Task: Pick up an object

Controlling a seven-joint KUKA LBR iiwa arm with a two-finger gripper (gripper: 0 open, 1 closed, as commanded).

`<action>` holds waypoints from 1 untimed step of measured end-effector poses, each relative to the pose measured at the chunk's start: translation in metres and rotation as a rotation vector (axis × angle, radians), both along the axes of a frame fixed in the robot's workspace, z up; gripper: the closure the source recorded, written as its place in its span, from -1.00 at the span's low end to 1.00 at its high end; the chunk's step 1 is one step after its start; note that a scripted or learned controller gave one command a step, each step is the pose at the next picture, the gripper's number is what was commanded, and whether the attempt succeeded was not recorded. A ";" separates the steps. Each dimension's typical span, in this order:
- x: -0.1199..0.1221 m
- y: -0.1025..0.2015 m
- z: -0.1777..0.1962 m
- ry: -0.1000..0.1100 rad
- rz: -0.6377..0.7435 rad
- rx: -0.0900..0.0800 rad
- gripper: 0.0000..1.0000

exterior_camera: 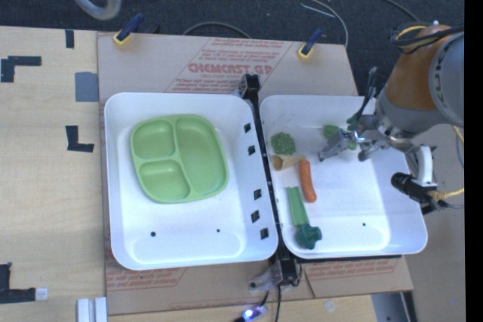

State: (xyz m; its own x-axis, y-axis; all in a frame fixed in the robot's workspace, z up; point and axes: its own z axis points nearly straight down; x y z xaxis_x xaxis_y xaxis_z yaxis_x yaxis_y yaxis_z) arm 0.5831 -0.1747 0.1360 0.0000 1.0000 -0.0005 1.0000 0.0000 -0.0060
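Note:
The right bin (392, 237) holds several toy foods: a green broccoli head (283, 142), a small tan piece (277, 161), an orange carrot (306, 181), and a long green stalk (296, 206) ending in a dark green clump (308, 236). A small green piece (330, 132) lies near the bin's back. My gripper (345, 152) hangs low over the bin just right of that piece, open, its fingers spread left and right with nothing between them.
The left bin (121, 237) holds a light green divided plate (179, 157). A black divider with clips (260, 185) runs between the bins. The arm's orange band (413, 79) and a black fitting (411, 186) overhang the right bin's right rim.

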 end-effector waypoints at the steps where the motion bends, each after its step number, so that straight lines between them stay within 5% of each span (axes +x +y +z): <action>1: 0.000 0.000 -0.052 -0.006 0.001 -0.002 -1.00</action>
